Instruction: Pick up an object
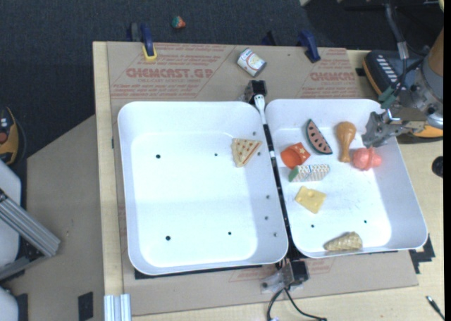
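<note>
Worktop [211, 73] is carrying two white bins side by side, cardboard sheet under them. Left bin [183, 242] is holding just a waffle-patterned wedge [245, 150] near its right wall. Right bin [394, 221] is holding the rest: watermelon slice [318, 136], drumstick [344, 138], red piece [295, 154], pink lump [365, 159], pale patterned bar [313, 171], yellow cheese block [311, 198], tan ridged piece [343, 243] by the near rim.

Arm is reaching in from the right, pincer [375, 131] hanging at the right bin's far-right corner, just above the pink lump and just beside the drumstick. Can't tell whether it is open or closed; too small and cluttered there. Nothing visibly between its tips, so I'm not calling anything held.

Likely target, judging by position: pink lump or drumstick.

Risks:
- Those two are sitting close together; coming down between them could be nudging one aside or pinching both.
- Pink lump looks rounded, so it may be squirting out as the grip closes.
- Pincer is working close to the bin's right wall; a tip could be catching the rim.
- Small carton [251, 62] is lying outside the bins, out of the way.
</note>
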Robot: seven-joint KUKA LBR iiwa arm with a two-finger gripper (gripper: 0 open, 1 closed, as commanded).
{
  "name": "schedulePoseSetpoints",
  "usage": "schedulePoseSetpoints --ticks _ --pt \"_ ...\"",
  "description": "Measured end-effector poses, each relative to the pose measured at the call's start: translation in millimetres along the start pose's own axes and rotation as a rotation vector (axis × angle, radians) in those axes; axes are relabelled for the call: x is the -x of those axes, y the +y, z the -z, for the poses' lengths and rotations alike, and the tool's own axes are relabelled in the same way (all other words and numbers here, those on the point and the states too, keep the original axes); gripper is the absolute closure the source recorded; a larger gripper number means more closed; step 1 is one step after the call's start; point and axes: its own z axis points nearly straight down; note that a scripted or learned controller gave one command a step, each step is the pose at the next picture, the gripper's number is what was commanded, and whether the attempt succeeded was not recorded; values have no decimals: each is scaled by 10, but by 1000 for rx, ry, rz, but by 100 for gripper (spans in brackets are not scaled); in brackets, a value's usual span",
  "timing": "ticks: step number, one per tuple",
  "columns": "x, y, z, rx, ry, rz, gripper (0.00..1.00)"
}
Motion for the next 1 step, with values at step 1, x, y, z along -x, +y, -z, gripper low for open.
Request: schedulePoseSetpoints --ticks 1 --pt "212 165 1760 35 -11 -1 100"
